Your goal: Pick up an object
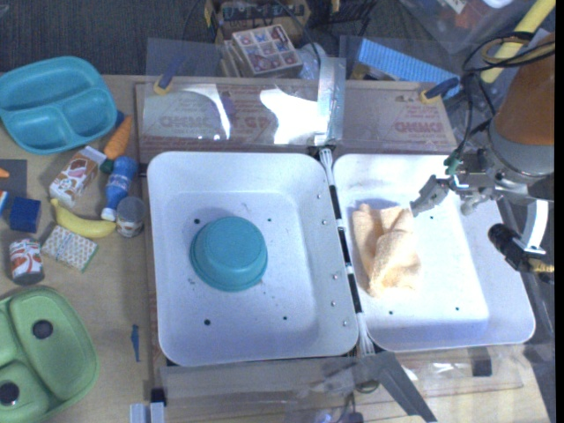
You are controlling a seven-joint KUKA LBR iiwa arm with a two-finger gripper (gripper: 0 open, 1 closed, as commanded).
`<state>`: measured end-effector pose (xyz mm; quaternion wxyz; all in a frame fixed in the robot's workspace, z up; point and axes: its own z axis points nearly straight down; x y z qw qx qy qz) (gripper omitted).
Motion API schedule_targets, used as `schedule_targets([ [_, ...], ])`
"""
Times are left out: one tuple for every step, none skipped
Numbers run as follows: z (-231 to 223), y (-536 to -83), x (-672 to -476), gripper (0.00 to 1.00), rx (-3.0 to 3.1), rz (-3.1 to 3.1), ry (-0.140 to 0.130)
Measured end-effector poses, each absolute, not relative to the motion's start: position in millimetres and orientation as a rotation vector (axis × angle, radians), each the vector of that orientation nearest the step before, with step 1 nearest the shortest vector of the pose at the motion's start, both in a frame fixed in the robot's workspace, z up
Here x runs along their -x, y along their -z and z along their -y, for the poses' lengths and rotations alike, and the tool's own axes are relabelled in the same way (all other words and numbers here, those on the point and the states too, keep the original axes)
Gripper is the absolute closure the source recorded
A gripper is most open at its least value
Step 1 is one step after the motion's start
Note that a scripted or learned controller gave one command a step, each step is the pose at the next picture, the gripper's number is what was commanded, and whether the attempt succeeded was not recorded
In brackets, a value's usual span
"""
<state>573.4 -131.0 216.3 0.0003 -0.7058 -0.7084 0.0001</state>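
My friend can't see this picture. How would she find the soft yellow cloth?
Find the two white bins side by side and take the right bin. The cloth lies crumpled by that bin's left wall, pale yellow and lumpy. The left bin holds a smooth, round teal bowl.

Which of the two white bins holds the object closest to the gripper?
The right white bin: its crumpled yellow cloth lies just beside the gripper; the left bin holds a teal bowl.
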Motion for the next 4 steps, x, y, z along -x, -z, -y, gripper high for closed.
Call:
schedule_targets([
  [113, -96, -599.5, 0.00, 2.057, 2.380, 0.004],
  [116, -106, -599.8, 1.00, 2.066, 2.376, 0.008],
  [117, -106, -599.7, 0.00, 2.066, 2.376, 0.007],
  [98, -90, -628.1, 0.00, 1.915, 2.502, 0.007],
])
